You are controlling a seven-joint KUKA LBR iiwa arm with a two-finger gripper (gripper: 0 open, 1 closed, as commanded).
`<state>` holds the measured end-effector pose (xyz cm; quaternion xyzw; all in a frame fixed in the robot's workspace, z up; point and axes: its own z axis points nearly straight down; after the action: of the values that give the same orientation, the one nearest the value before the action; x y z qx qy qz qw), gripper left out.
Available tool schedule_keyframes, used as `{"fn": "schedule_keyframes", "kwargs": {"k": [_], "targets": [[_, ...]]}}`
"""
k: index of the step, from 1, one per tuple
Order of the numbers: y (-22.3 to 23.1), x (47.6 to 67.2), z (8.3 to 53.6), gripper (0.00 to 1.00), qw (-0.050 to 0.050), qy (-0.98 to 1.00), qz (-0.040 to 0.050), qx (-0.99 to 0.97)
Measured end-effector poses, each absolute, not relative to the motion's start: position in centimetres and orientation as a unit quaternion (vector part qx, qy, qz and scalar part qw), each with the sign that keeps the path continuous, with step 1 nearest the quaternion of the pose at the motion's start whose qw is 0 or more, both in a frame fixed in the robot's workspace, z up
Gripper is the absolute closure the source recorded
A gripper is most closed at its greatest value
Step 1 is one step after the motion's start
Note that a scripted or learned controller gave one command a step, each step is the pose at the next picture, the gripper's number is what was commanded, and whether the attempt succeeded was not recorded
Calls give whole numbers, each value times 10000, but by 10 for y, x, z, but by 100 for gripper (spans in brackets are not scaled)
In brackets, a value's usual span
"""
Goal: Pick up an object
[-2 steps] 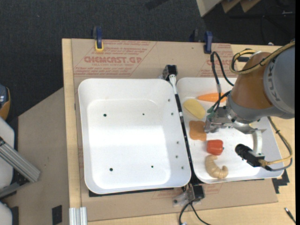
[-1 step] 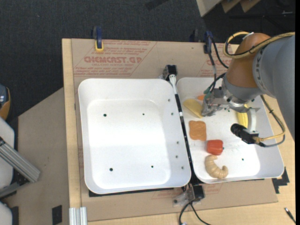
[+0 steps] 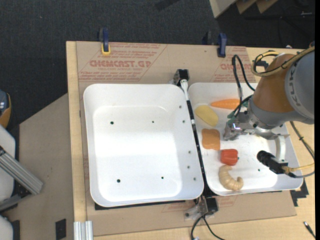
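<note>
Nearest the camera in the right bin (image 3: pixel 287 183) lies a pale, curled piece like a toy shrimp or croissant (image 3: pixel 230 178), close to the bin's front rim. Just behind it sits a small red pepper-like toy (image 3: pixel 229 156), and behind that an orange block (image 3: pixel 211 139) beside the divider between the two bins. The gripper (image 3: pixel 233 129) hangs over the middle of this bin, just right of the orange block and just above the red toy, apart from both as far as the slanted view shows; nothing is visible in its grasp, and whether it is spread or closed cannot be told from here. A black cylindrical part (image 3: pixel 270 162) juts out on the arm's near side. Farther back, a pale yellow lemon-shaped toy (image 3: pixel 206 115) lies left of the gripper, and an orange carrot (image 3: pixel 225 104) rests near the bin's far rim. The left bin (image 3: pixel 140 144) sits alongside on the cardboard-covered bench (image 3: pixel 125 59).
</note>
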<state>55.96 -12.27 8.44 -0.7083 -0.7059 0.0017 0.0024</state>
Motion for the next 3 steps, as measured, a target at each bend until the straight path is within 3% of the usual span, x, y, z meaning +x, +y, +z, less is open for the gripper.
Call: {"fn": "schedule_keyframes", "kwargs": {"k": [1,2,3], "targets": [[-108,514,84,100,31,-7066,11,-7076],[-36,522,191,100,-32,-7102,-46,-7039],[-41,519,185,0,0,-7071,-1,-7071]]}}
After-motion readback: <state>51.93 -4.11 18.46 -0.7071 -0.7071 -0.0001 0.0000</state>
